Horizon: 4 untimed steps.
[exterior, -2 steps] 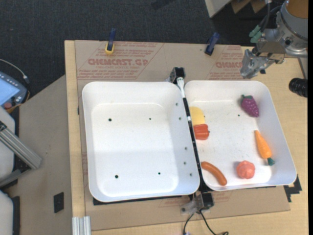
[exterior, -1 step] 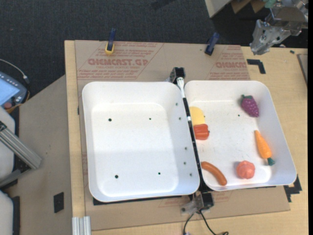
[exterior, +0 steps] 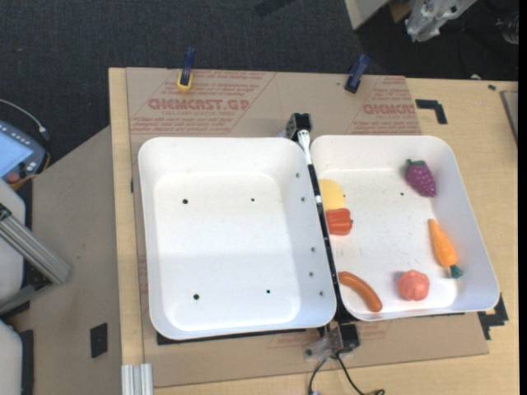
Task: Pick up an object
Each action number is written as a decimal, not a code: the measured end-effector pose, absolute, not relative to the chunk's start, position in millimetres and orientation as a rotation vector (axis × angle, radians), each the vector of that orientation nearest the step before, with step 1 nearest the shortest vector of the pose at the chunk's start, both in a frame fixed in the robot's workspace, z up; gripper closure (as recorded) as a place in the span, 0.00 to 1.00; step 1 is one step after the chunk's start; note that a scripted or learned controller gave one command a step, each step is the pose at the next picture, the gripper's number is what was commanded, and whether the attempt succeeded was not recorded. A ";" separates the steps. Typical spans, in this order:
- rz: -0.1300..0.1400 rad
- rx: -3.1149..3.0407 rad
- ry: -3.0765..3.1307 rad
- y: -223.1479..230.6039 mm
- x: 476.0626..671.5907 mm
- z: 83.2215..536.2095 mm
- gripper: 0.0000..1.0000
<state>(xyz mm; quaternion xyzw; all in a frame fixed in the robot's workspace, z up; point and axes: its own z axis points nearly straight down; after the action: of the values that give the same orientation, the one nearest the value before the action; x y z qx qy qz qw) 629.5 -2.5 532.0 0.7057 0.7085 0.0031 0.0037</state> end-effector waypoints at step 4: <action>-0.002 2.217 2.229 93.8 496.1 473.9 1.00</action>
<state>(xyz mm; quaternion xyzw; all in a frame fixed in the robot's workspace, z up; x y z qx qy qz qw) 496.1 93.8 473.9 0.7053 0.7089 -0.0006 -0.0013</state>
